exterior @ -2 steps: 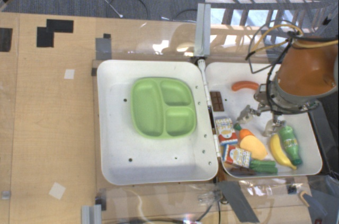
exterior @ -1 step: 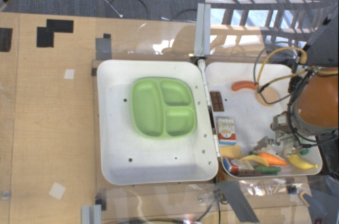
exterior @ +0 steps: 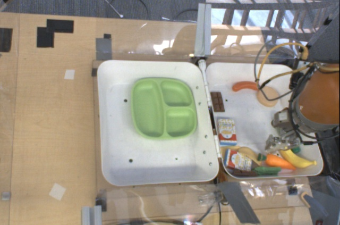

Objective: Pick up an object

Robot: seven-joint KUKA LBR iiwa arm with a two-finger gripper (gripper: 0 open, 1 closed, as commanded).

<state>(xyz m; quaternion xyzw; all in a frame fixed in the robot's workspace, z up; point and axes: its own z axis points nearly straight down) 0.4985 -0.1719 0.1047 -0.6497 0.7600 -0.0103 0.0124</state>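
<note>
Two white bins sit side by side on the surface [exterior: 48, 128]. The left bin [exterior: 114, 160] holds one green divided plate [exterior: 163, 108]. The right bin [exterior: 249, 117], taken as the landmark, holds one red sausage [exterior: 245, 86] near its far wall, one tan disc [exterior: 269, 95] beside that, one brown chocolate bar [exterior: 217, 102] along its left wall, one small printed carton [exterior: 227, 131] at its middle, and along its near wall one snack packet [exterior: 238, 159], one green pod [exterior: 266, 169], one carrot [exterior: 279, 161] and one banana [exterior: 300, 159]. The pincer [exterior: 277, 141] hangs low over that bin's near right part, just above the carrot; whether it is wide or narrow cannot be told. The surface is pale wood with black marks; beyond it lies grey carpet.
</note>
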